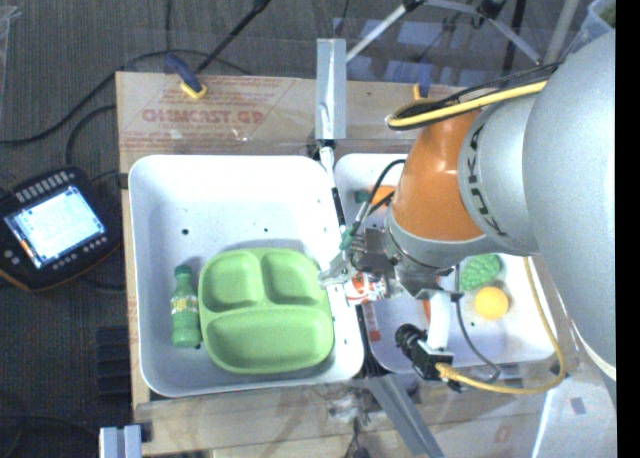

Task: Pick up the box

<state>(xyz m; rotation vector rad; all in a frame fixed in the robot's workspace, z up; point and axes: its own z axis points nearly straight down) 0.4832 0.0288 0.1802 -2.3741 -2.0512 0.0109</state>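
The arm [520, 146] reads "KUKA". A red-white box [362, 289] sits right under the claw [352, 271]; its grip I cannot tell.

2 bins [230, 181], 1 tray [265, 311], 1 bottle [183, 306]

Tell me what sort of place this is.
Probably a robotics lab test bench: a KUKA arm reaches over two white bins, a handheld control pendant lies alongside, and cables and stands clutter the floor.

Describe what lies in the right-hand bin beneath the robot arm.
In the right bin, a yellow ball, a green textured item and a red-and-white object are visible. The arm covers most of the floor, hiding anything else.
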